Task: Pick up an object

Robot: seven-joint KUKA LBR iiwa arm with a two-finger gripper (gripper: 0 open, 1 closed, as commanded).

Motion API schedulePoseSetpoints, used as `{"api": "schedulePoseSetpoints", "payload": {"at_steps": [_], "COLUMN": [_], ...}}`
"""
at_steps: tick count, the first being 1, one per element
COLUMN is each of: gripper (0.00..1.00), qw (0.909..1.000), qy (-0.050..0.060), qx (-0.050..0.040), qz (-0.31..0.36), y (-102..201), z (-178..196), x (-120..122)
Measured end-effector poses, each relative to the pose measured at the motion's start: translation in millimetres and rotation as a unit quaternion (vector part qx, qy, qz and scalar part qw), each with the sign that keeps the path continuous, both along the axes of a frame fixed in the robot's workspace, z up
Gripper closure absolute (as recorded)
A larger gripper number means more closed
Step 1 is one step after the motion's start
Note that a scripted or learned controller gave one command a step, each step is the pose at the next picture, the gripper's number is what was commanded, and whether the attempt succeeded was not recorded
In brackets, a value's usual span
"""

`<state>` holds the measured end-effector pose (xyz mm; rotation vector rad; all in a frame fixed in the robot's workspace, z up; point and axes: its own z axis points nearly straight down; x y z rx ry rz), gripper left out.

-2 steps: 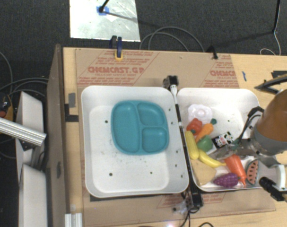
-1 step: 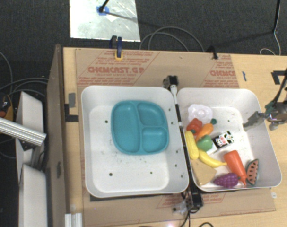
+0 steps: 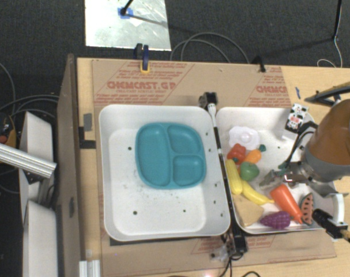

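The right bin (image 3: 278, 115) holds several toy foods. A white piece (image 3: 244, 137) lies at the back, with a red pepper (image 3: 236, 152), a small orange piece (image 3: 253, 156) and a green piece (image 3: 249, 171) just in front of it. A yellow corn cob (image 3: 234, 176) and a yellow banana (image 3: 255, 196) lie along the left side. An orange carrot (image 3: 287, 201), purple grapes (image 3: 275, 219) and a tan slice (image 3: 249, 213) sit near the front. My gripper (image 3: 274, 180) hangs low over the bin, just right of the green piece and above the carrot's top end.
The left bin (image 3: 114, 154) carries a teal divided plate (image 3: 170, 155). A reddish striped piece (image 3: 307, 205) lies at the right bin's front right corner. The arm's orange band (image 3: 336, 133) covers the right bin's right side. Cardboard lines the bench behind both bins.
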<state>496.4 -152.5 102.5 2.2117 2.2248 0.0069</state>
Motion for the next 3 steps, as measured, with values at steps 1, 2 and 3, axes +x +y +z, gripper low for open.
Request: {"api": "schedulePoseSetpoints", "payload": {"at_steps": [1,2,3], "gripper": [0.00,0.00,0.00], "qw": [1.0000,1.0000,1.0000], "qy": [-0.005,0.001,-0.004], "qx": [-0.0009,-0.0033,-0.0024], "qz": [0.001,-0.005,0.000], "y": [30.5,55.8,26.4], "z": [144.6,-6.2,41.8], "x": [-3.8,-9.7,78.5]}}
